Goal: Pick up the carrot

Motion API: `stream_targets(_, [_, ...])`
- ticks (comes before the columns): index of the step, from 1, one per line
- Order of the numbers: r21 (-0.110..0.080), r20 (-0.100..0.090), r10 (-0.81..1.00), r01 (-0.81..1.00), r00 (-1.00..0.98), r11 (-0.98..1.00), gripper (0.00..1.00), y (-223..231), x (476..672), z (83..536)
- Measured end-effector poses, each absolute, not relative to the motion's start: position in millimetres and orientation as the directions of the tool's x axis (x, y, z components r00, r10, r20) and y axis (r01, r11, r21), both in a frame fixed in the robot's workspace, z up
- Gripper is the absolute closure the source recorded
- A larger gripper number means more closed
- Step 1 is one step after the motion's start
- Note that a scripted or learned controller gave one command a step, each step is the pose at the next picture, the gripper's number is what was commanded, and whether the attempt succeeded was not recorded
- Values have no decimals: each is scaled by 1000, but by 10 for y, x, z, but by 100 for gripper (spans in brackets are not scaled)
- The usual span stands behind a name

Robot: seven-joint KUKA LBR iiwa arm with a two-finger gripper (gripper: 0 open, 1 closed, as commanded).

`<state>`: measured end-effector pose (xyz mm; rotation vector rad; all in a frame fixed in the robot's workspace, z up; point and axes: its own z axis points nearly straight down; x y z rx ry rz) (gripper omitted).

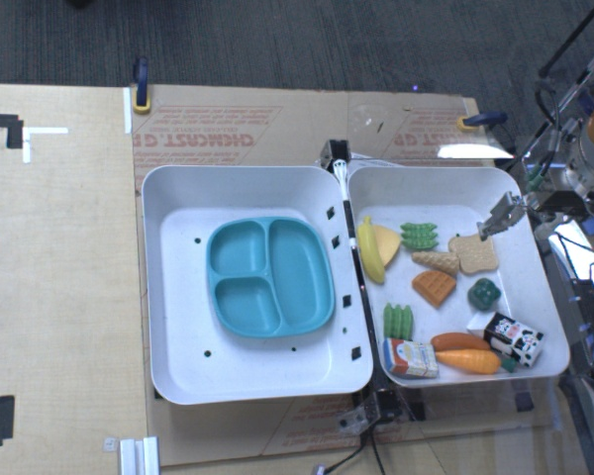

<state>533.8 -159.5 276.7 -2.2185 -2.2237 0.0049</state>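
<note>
The carrot is orange and lies on its side near the front edge of the right bin. A reddish sausage lies just behind it, and a cow-patterned milk carton sits to its right. My gripper reaches in from the right at the back of that bin, just above the toast slice. It is well away from the carrot, toward the far side. Nothing shows in its grasp.
The right bin also holds a banana, pea pods, a waffle, a dark green broccoli, green beans and a small printed box. A teal divided plate sits in the left bin.
</note>
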Motion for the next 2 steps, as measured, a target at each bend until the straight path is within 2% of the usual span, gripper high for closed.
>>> stream_targets(1, [12,-9,979,979,-201,201,0,-1716,5028,1349])
stream_targets(2, [-1,2,995,995,-102,102,0,-1430,5586,913])
